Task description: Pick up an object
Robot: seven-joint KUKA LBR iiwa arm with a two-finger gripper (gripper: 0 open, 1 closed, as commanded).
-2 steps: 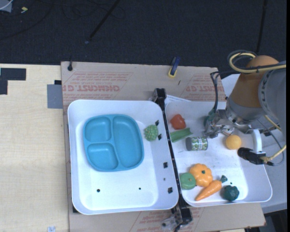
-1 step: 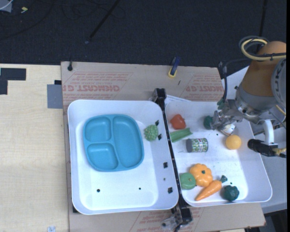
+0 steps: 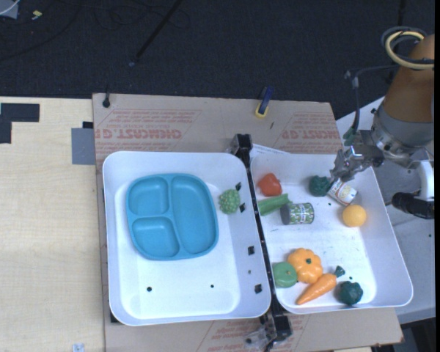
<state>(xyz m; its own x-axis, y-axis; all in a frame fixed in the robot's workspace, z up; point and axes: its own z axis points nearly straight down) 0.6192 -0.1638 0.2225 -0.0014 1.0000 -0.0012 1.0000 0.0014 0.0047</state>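
Observation:
My gripper (image 3: 347,166) hangs over the far right corner of the right bin (image 3: 391,266), below the grey wrist and orange band. Just under it lie a small white and yellow bottle (image 3: 343,192) and a dark green vegetable (image 3: 320,185). A yellow lemon (image 3: 354,215) sits a little nearer the front. I see nothing lifted off the bin floor.
The right bin also holds a red pepper (image 3: 270,185), a green stick (image 3: 273,204), a small can (image 3: 301,213), an orange pumpkin (image 3: 306,264), a carrot (image 3: 317,288) and more green toys. The left bin (image 3: 132,306) holds a blue divided plate (image 3: 171,215) and a light green broccoli (image 3: 229,201).

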